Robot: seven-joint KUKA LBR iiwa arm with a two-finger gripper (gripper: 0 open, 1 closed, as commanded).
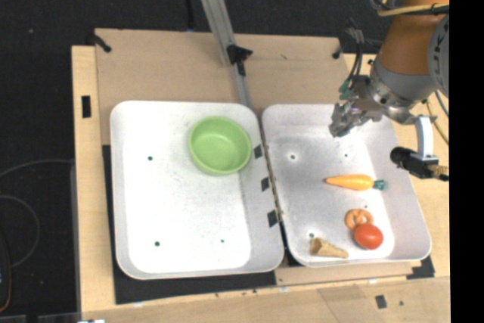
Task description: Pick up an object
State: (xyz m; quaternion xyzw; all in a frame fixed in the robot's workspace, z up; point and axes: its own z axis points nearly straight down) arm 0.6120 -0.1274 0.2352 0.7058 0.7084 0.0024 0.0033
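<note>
Arm hovering over right bin; four items lying in it, one bowl in left bin.

The jaws (344, 122) are hanging over the far part of the right bin (302, 125), above the carrot (351, 181); whether they are open or closed cannot be told, and nothing is showing between them. Nearer are sitting a peach (357, 218), touching a tomato (368, 237), and a cone (327, 247). A green bowl (219, 146) is resting in the left bin (151, 223) on the surface (151, 64).

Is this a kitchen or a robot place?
Probably a robot test bench, not a kitchen: a robot arm reaches over two white bins holding toy food like a carrot and tomato.
</note>
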